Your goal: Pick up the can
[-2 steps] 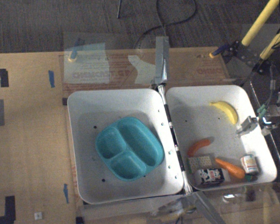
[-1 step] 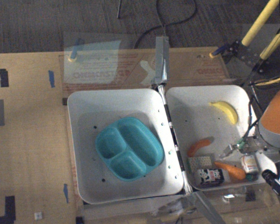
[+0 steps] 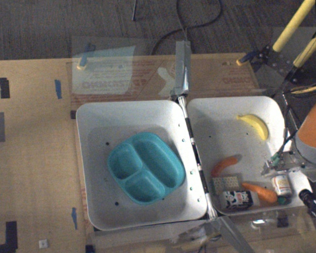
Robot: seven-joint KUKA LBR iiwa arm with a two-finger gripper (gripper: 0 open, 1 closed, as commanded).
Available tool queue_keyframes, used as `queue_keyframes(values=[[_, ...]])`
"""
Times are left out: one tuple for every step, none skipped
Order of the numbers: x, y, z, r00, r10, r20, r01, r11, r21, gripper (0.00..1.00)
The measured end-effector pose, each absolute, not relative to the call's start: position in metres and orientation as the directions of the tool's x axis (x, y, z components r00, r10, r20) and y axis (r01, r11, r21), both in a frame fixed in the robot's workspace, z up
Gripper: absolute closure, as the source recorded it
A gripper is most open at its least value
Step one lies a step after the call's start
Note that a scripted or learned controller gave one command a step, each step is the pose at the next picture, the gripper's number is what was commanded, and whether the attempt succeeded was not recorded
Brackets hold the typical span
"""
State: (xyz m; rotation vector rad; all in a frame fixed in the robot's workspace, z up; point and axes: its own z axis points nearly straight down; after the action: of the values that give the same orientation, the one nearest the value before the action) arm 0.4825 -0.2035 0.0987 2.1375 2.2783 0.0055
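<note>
The two-finger gripper [image 3: 279,167] is being held above the small white cylindrical can [image 3: 281,185]; its grip state cannot be told. The descent is best being centred, clear of the orange carrot [image 3: 261,192].

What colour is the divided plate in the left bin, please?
Teal, plain; the divided plate shows in the camera view.

Matt plastic, bare board

The teal tray [image 3: 145,167] and both white bins [image 3: 94,126] look like smooth matt plastic; the tabletop [image 3: 33,172] looks like dull brown cardboard, with a glossy clear sheet [image 3: 105,70] lying on it.
</note>
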Motion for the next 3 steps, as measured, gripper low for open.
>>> queue_keyframes(values=[[0.558,-0.219,0.089,-0.464,0.886,-0.009,0.886,0.464,0.008,1.0],[0.637,-0.224,0.088,-0.681,0.732,-0.007,0.732,0.681,0.005,1.0],[0.643,-0.164,0.089,-0.845,0.535,-0.008,0.535,0.845,0.004,1.0]])
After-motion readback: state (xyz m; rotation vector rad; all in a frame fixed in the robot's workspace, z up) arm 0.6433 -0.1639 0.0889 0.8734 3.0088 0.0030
